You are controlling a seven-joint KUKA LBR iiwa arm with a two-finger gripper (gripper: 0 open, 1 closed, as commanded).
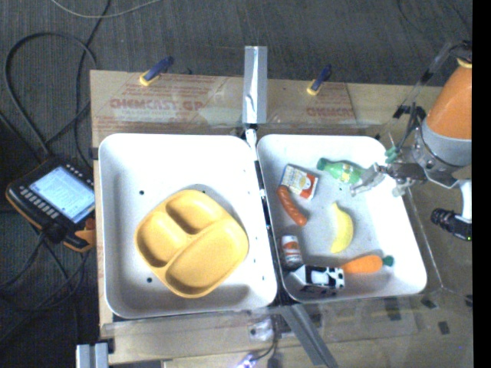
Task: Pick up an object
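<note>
The right bin (399,205) holds several items: a green bottle (338,169), a red and white carton (298,181), a reddish sausage (293,205), a yellow banana (342,229), an orange carrot (362,264), a small can (290,250) and a black and white box (324,277). My gripper (381,178) hangs over the bin's upper right part, just right of the green bottle. Its fingers stand apart, open, and nothing is between them.
The left bin (123,175) carries a yellow divided plate (192,241). A metal post (254,83) rises behind the seam between the bins. A hand-held control unit (55,198) lies left of the bench, with cables on the floor.
</note>
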